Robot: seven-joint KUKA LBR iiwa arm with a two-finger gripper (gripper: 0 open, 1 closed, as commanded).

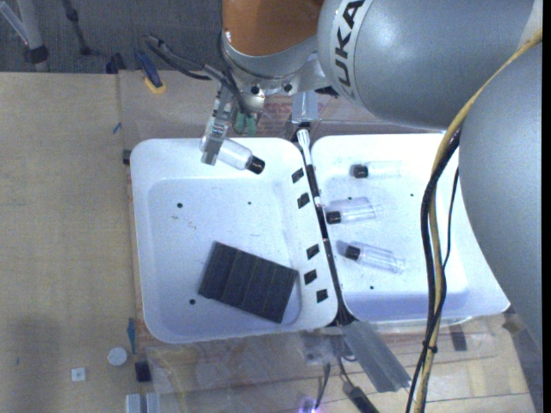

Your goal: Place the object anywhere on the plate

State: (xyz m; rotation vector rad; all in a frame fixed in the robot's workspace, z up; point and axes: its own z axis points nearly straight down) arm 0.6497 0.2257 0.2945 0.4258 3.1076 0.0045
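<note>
Nearest the camera, at about 5 o'clock in the 9 o'clock bin (pixel 164 317), lies the plate (pixel 250 282): a flat, dark rectangle, matt, with shallow ribs running across it, set a little askew on the smooth white floor. Nothing rests on it, so the placing itself is not yet done.

Across the divider, the 3 o'clock bin (pixel 482 291) holds 3 spare vials (pixel 372 255). They are clear, slim cylinders with black caps, lying on their sides and well apart from each other. They look like hard, slick plastic or glass that would roll easily.

Farthest away, at 12 o'clock in the plate's bin, the object of the task, a 4th vial (pixel 237 156), lies on the sloping far wall. It has the same clear body, with its black cap pointing toward 4 o'clock. The gripper (pixel 256 140) hangs over it, below the arm's orange band. Its 2 metal fingers look spread rather than clenched, with one tip touching the vial's uncapped end and the other over by the divider. The vial is not visibly pinched between them, so I would not call it held.

By my reading the task is at an early stage. A firm grasp, the carry toward 6 o'clock and the release over the plate all remain.
</note>
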